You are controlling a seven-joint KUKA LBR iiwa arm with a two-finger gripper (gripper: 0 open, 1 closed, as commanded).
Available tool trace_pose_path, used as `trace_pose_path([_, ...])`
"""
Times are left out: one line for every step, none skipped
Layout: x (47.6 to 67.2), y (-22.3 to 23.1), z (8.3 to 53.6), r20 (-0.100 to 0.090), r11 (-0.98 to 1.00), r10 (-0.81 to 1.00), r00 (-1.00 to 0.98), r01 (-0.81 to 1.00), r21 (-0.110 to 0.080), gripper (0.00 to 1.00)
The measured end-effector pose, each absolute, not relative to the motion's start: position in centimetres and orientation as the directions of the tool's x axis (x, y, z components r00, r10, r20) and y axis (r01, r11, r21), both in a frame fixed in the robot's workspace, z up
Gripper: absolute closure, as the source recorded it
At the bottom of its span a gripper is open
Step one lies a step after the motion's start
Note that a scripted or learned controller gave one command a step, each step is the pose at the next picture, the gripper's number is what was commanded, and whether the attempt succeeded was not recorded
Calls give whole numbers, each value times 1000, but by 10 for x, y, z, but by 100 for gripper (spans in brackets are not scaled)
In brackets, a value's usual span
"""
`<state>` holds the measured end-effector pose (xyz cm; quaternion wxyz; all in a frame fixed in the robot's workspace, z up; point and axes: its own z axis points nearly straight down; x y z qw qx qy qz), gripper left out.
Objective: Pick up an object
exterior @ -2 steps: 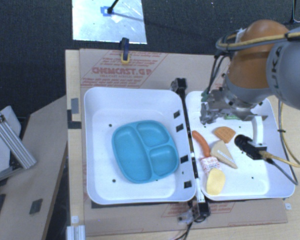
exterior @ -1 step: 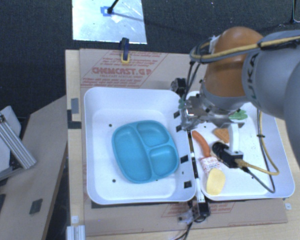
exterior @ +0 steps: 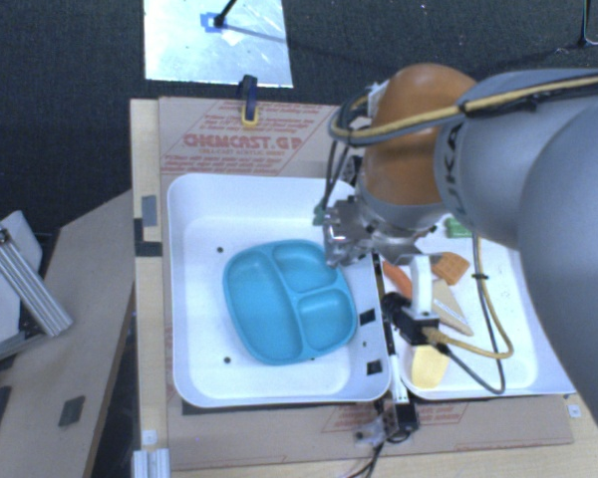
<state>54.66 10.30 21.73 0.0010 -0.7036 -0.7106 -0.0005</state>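
A blue divided plate (exterior: 289, 302) lies flat in the left bin (exterior: 194, 297). In the right bin (exterior: 518, 361) I see an orange piece (exterior: 450, 265), a red-orange piece (exterior: 399, 279), a pale wedge (exterior: 448, 309), a yellow piece (exterior: 430, 367) and a bit of green (exterior: 458, 229). My gripper (exterior: 339, 245) is low over the wall between the two bins, right at the plate's upper right corner. The grey arm and its orange band hide much of the right bin.
Cables run from the wrist down across the right bin's front part. A cardboard sheet (exterior: 244, 139) lies behind the bins with a yellow clamp (exterior: 249, 103) on it. A metal frame (exterior: 25, 277) stands at the left of the bench.
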Motion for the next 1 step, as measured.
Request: trace_pose_path([547, 100, 218, 0, 4, 1000, -4, 1000, 1, 0])
